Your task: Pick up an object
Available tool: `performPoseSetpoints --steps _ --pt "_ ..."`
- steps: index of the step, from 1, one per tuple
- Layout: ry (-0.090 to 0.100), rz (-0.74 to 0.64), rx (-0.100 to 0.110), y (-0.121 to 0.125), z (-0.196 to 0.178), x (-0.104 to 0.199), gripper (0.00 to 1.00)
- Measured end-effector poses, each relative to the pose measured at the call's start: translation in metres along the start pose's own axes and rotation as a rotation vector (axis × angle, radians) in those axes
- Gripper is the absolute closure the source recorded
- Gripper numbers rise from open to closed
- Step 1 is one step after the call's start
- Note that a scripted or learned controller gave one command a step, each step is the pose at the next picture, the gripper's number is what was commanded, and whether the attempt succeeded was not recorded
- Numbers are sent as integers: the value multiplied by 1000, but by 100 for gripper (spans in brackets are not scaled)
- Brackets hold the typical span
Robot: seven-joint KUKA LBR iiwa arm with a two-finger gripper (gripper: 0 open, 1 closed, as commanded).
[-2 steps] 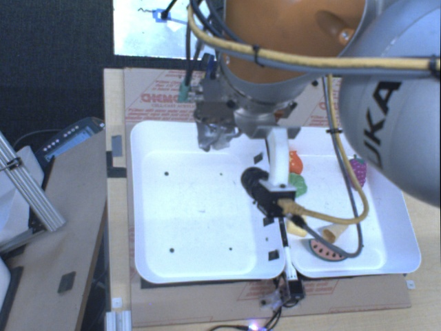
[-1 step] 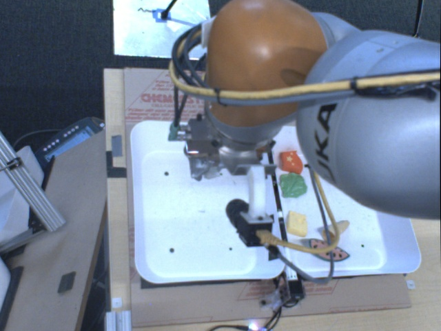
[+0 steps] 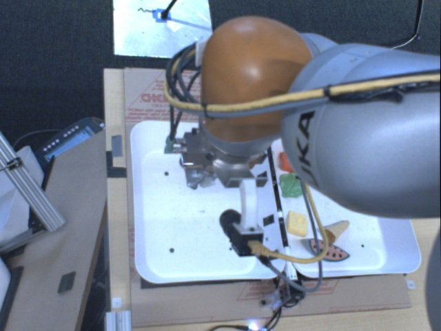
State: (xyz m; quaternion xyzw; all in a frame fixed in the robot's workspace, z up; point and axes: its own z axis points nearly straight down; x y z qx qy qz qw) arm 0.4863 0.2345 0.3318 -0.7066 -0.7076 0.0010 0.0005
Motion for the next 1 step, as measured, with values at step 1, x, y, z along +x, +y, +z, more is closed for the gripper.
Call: performPoseSetpoints --steps 1 --pt "1 0 -2 0 5 0 100"
